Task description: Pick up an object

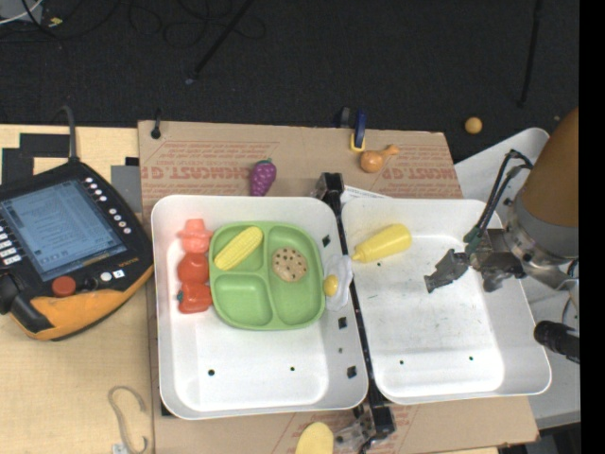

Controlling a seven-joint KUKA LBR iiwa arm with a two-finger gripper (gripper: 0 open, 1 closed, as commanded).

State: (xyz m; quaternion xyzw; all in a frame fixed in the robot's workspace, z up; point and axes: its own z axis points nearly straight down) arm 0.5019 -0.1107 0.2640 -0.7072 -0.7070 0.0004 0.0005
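Overhead view of my desk (76, 367) with two shallow white bins side by side. My arm (553, 197) enters from the right of the view and hangs over the right bin (444, 348); my fingers (444, 274) sit low above the bin's floor, near its upper right part. They appear as one dark, angled shape, and I cannot tell whether they are parted or closed; nothing is visible between them.

The nearest object to pick is a yellow squeeze bottle (382, 243), lying on its side in the upper left corner of the right bin, well to the left of my fingers and apart from them.

The left bin (246, 386) holds a green divided plate (267, 275). A yellow corn cob (235, 247) lies in its upper left compartment, and a round brown cookie (289, 264) in its upper right compartment. A red-and-pink toy figure (194, 268) lies just beside the plate's left edge. A small yellow piece (331, 287) rests at the plate's right edge, against the bin wall.

Outside the bins, on the cardboard sheet (208, 159): a purple grape bunch (263, 177), an orange pear-like toy (375, 158), and a yellow lemon-like item (315, 438) at the bottom edge. A control pendant (66, 244) rests on the desk at left.
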